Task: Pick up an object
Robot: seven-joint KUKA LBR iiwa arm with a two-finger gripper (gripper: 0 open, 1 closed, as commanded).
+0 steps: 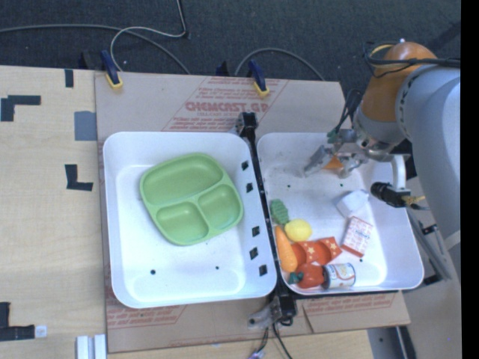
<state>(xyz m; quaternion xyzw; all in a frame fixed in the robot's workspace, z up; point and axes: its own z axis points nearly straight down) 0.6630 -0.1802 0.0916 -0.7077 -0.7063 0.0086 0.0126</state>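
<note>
My gripper hangs over the back of the right bin, arm coming in from the right. A small orange object shows between its fingers, and the gripper is shut on it. Loose items lie at the bin's front: an orange carrot, a yellow lemon, a green leafy piece, a red piece, a small can, a red-and-white packet and a white block.
The left bin holds a green divided plate. A black divider runs between the bins. Two blue-and-yellow clamps grip the cardboard at the back. The arm's grey body overhangs the right bin's right edge.
</note>
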